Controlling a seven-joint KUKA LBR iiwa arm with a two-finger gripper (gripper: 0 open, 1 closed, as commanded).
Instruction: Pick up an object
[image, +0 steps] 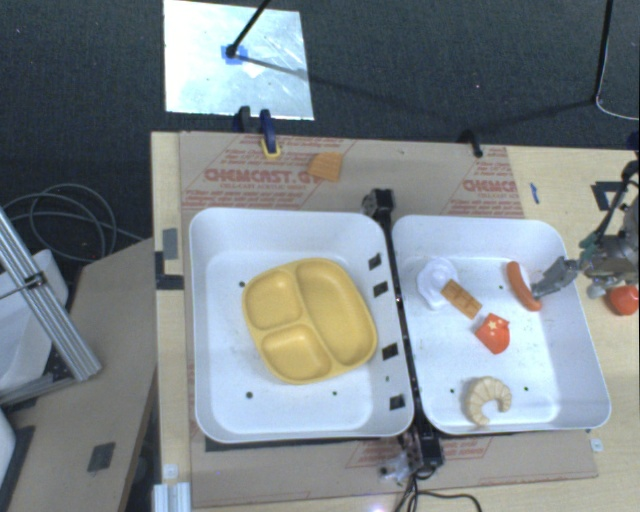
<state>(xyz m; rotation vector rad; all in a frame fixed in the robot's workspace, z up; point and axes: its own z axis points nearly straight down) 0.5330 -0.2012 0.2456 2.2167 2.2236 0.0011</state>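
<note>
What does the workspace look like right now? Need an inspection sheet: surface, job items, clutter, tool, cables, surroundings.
Surface: bench under a printed sheet, with the left bin and right bin side by side.
Job's things: right bin holds a sausage, red piece, croissant, tan block and white piece; left bin holds a yellow divided plate.
Clutter: tan piece on the sheet beyond the bins.
Grippers: tool over the right bin, close to the sausage; grip unclear.
Cables: grey cable loops at the left; black leads at the front edge.
Surroundings: dark floor, reflective sheet, metal frame.
</note>
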